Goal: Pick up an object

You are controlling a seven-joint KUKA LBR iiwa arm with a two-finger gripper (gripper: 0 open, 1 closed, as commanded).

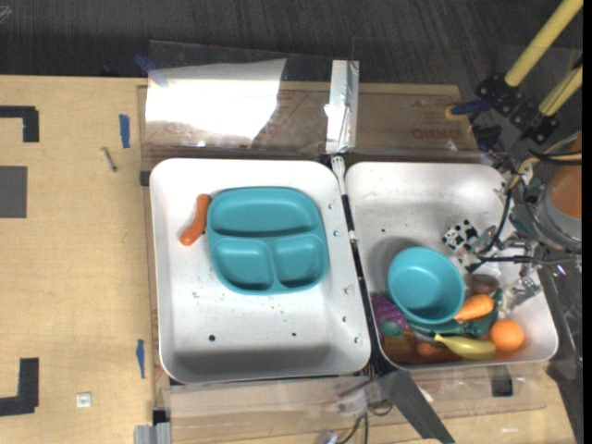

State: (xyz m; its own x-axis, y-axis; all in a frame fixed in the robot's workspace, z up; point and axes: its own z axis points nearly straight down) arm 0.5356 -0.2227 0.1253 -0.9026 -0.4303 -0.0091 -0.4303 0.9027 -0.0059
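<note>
Bench, two white bins (176,340); toys heaped right bin near corner; gripper (523,289) beside teal bowl (425,285), grip state unclear; nothing lifted.

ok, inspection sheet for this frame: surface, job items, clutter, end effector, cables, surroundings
Surface: two shallow white bins side by side, left bin, right bin, on a tan bench.
Job's things: teal three-compartment plastic tray and orange sausage-shaped toy beside its left edge, in the left bin; teal round bowl, orange carrot toy, yellow banana toy, orange ball, black-and-white spotted piece in the right bin.
Clutter: dark specks on the left bin floor.
End effector: at the right bin's right edge, finger state unclear.
Cables: black cable near the arm.
Surroundings: clear plastic sheet behind the bins; grey carpet.
</note>
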